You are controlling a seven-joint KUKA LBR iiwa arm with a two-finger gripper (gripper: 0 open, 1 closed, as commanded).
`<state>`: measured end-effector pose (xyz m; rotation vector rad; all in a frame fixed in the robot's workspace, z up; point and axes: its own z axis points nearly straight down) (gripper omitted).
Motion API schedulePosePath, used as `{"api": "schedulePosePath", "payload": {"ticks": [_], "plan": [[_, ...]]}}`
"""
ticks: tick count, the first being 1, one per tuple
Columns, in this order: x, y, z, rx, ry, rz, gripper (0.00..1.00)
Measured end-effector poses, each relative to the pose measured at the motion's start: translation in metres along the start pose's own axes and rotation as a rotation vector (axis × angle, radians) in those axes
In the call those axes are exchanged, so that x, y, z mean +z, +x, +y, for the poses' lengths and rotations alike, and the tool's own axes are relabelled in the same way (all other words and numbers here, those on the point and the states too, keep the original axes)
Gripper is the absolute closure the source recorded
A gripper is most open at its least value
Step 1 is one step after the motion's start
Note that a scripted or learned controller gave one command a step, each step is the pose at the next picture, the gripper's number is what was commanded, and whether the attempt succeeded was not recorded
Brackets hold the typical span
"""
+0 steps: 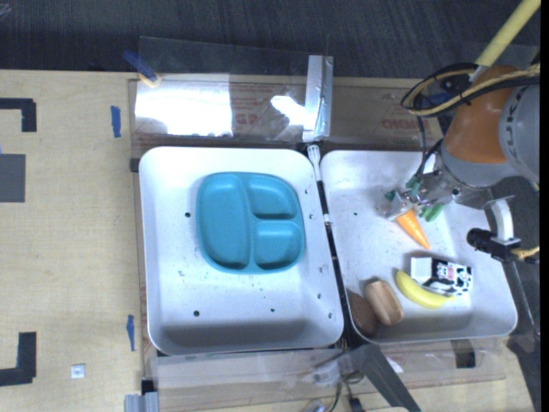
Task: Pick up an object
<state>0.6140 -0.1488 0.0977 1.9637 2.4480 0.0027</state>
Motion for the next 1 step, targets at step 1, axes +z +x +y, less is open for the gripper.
{"api": "schedulePosePath", "payload": {"ticks": [1], "plan": [[-0.0923, 0.0734, 0.0336, -0.013, -0.008, 0.000, 1.00]]}}
